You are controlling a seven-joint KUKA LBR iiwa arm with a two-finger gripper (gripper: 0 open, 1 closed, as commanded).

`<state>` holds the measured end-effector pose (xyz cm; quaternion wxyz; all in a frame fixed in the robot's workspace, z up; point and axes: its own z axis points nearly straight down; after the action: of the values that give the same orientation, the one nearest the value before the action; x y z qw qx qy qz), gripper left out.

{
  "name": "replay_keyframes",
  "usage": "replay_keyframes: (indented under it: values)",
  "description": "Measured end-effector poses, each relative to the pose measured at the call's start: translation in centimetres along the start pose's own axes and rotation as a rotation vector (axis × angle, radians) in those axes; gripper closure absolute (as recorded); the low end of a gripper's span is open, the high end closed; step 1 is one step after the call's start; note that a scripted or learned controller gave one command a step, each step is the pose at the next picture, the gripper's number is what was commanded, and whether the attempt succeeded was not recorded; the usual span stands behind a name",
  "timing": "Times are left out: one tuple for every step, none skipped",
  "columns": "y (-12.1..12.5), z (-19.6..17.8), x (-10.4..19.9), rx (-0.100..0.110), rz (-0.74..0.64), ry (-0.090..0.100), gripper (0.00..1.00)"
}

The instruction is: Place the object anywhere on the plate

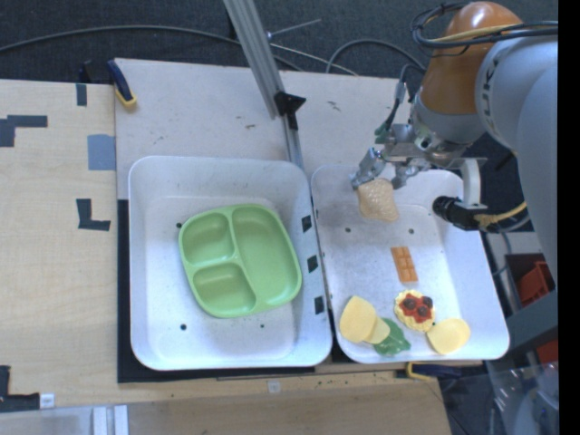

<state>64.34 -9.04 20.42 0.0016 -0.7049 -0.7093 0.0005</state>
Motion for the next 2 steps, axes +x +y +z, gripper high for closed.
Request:
replay_keyframes:
  values:
    - [0.2, -1.0, 4.8, -0.003, -0.001, 0.000, 1.00]
    - [-0.8, -2.2, 10.2, -0.002, -0.001, 0.001, 1.00]
